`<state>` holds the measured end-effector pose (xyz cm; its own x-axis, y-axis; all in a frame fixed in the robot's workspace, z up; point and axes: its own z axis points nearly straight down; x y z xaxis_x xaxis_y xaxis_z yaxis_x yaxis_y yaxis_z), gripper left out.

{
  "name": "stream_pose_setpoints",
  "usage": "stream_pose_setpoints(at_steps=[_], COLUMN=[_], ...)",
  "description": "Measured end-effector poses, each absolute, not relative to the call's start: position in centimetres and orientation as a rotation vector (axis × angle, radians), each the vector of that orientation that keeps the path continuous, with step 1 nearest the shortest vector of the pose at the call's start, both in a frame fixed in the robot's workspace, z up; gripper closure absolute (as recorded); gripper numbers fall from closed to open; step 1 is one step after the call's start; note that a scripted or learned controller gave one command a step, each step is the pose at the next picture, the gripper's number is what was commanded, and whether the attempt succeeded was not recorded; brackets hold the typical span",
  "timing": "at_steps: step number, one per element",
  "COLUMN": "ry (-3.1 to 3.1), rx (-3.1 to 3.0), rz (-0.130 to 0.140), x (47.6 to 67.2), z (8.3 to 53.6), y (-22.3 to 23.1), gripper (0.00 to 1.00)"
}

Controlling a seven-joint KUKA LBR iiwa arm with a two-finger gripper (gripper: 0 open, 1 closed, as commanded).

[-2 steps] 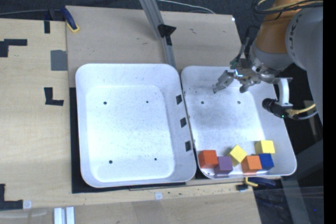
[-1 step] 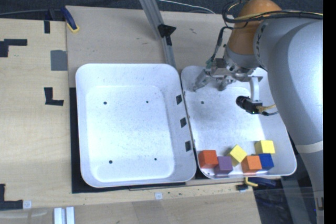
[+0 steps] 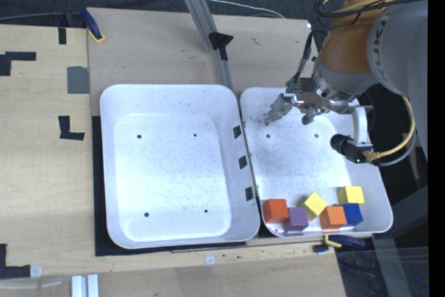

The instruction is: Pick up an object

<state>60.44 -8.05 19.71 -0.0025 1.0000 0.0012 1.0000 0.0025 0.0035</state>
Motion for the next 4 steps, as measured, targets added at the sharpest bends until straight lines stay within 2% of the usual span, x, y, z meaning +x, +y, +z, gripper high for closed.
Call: stream_pose_setpoints(at_steps=[1,2,3,4], ry=[2.224,2.234,2.228,2.227], rx=[2.232,2.213,2.22,2.221], rz=[-0.012,0.004,-0.003,-0.004], x=[52.4,52.0,51.9,51.9], z=[14.5,19.3,20.1,20.1], y=[-9.5,1.4,1.0,1.0], gripper=[0.0,0.0,1.0,0.0])
